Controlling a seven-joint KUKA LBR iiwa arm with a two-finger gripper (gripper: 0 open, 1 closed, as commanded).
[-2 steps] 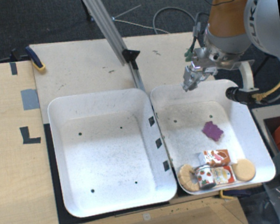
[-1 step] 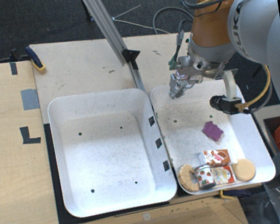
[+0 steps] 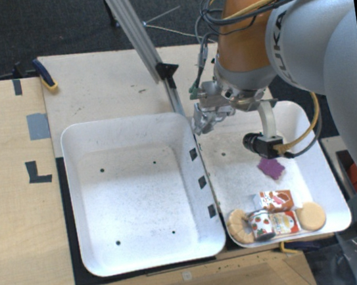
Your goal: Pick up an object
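Note:
My gripper [image 3: 204,123] hangs over the far left corner of the right bin [image 3: 235,163], close to the wall shared with the left bin, with nothing visibly in it. A purple block [image 3: 272,168] lies mid-bin, below and to the right of the gripper. At the near edge sits a cluster: a red and white packet [image 3: 276,200], a small pack with a strawberry picture [image 3: 262,224], a round tan biscuit-like piece [image 3: 239,225] on its left and another [image 3: 311,216] on its right.
The left bin [image 3: 133,192] stands alongside, its right wall touching the right bin. A grey slanted pole [image 3: 140,41] rises behind the bins. A black camera-like unit [image 3: 262,144] hangs off the wrist above the purple block.

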